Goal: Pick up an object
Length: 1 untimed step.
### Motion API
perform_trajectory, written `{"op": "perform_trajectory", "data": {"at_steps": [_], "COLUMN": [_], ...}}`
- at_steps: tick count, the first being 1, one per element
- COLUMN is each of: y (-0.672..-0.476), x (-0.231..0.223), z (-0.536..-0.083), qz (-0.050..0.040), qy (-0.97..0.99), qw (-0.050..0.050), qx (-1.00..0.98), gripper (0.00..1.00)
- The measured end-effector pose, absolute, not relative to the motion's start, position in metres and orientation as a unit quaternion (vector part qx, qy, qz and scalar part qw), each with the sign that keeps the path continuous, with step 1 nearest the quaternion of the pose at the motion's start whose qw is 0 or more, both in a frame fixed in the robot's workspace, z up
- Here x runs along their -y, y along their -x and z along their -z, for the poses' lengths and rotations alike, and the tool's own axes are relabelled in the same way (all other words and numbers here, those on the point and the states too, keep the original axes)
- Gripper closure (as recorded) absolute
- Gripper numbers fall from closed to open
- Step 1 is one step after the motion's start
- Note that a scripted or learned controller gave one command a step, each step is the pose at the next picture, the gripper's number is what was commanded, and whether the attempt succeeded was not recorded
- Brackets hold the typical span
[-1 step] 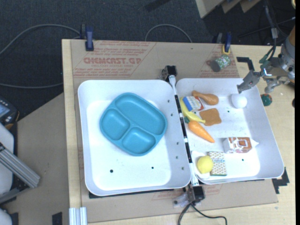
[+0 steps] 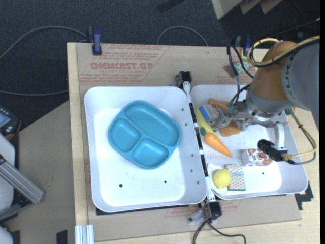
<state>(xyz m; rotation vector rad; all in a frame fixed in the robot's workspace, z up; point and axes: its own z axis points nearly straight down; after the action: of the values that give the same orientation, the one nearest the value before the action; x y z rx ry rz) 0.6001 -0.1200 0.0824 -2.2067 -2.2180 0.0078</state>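
Because the grey arm with its orange band (image 2: 277,70) leans over the right shallow white bin (image 2: 292,179), the back of that bin is hidden, and the jaws (image 2: 225,120) are a small dark tangle whose state cannot be told. They sit low among the items near the bin's left wall, just above one orange plastic carrot (image 2: 217,144) and beside a second orange piece (image 2: 229,131), partly covered. One yellow strip (image 2: 204,120) lies along the wall. Nearer the front lie one yellow ball (image 2: 221,178), one small patterned packet (image 2: 236,178) touching it, and one white and red carton (image 2: 256,157). The left white bin (image 2: 101,187) holds one blue three-compartment plastic plate (image 2: 144,134). Both bins rest on the tan surface (image 2: 76,111).
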Motion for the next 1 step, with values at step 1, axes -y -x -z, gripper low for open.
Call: {"op": "perform_trajectory", "data": {"at_steps": [1], "y": [-0.6034], "x": [0.1244], "z": [-0.1026], "qz": [0.0005], "qy": [0.707], "qw": [-0.001], "qx": [0.707], "gripper": [1.0]}}
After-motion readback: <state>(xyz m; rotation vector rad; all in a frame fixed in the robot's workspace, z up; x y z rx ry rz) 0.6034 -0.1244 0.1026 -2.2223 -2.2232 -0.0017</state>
